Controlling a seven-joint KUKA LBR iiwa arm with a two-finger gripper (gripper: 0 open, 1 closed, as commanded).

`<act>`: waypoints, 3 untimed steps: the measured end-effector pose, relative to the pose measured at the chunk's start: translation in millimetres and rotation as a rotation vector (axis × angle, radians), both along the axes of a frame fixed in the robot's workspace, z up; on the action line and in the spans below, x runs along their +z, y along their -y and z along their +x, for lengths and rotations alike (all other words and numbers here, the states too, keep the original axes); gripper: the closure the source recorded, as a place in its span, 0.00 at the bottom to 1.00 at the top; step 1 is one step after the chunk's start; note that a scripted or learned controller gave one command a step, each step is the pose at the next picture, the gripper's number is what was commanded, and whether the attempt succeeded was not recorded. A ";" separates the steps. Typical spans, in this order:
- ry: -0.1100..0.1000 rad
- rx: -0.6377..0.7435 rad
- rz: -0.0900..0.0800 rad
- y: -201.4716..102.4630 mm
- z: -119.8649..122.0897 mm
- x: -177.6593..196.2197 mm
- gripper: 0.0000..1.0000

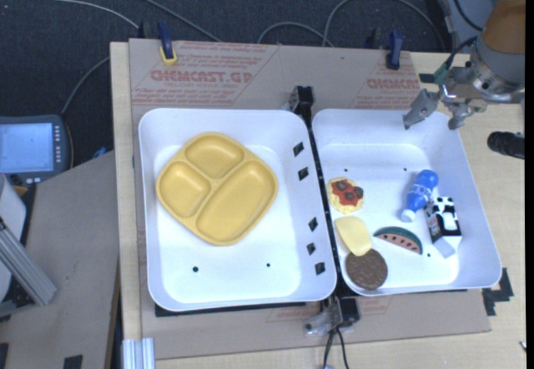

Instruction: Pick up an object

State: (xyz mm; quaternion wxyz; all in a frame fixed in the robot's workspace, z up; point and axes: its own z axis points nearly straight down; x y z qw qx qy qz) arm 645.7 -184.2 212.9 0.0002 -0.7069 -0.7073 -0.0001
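**Camera view: arm poised over the right bin, nothing yet grasped**

Camera view showed the gripper (440, 111) hanging above the far edge of the right bin (476, 192), with its two fingers (416, 111) spread well apart and holding nothing. The arm (501, 17) reached in from the upper right.

The candidate objects all lay in the near half of that bin, well apart from the gripper. A small blue and white bottle (418, 192) lay near the middle, just beside a black and white carton-like toy (443, 221). Towards the bin's left wall sat a round pizza toy (346, 194), a pale yellow piece (354, 235) below it, and a brown cookie-like disc (366, 269) touching or nearly touching that piece. A watermelon slice (399, 239) lay between the disc and the carton toy. The left bin (167, 275) held a yellow divided plate (217, 187).

Judged from this layout, the bottle looked the soundest target: it stood proud of the bin floor and offered a narrow body for the fingers to straddle. The flat food pieces would likely slip under a closing grasp. A good approach would centre over the bottle, turn the fingers across its short axis, descend clear of the carton toy, and only then close.
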 end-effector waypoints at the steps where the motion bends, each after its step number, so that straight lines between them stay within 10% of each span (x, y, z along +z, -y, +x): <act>1: -0.006 0.001 0.001 2.2 8.5 -48.7 0.00; 3: -0.004 0.002 0.001 -5.8 6.8 -128.8 0.00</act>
